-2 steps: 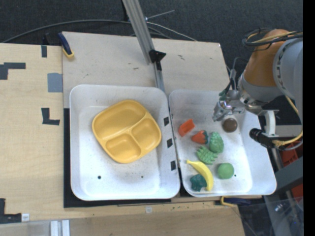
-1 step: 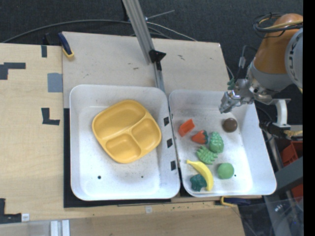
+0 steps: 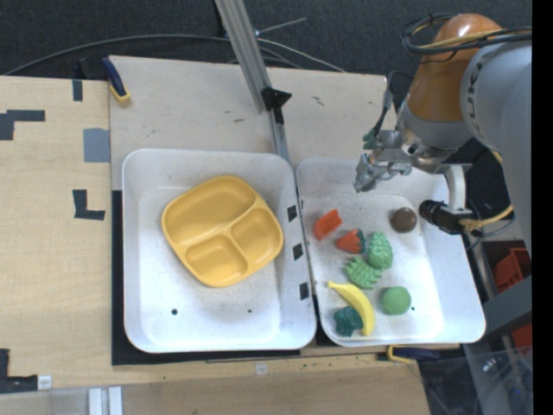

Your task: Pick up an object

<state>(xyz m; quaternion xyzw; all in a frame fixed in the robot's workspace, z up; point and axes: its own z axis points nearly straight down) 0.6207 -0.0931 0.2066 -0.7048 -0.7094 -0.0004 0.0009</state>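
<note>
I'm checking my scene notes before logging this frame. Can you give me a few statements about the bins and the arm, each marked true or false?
1. The yellow plate lies in the left bin. True.
2. The banana lies in the left bin. False: it lies in the right bin.
3. The end effector is above the right bin's far end. True.
4. The end effector holds the brown ball. False: the ball rests on the bin floor, apart from it.
5. The green ball is beside the banana. True.
</note>
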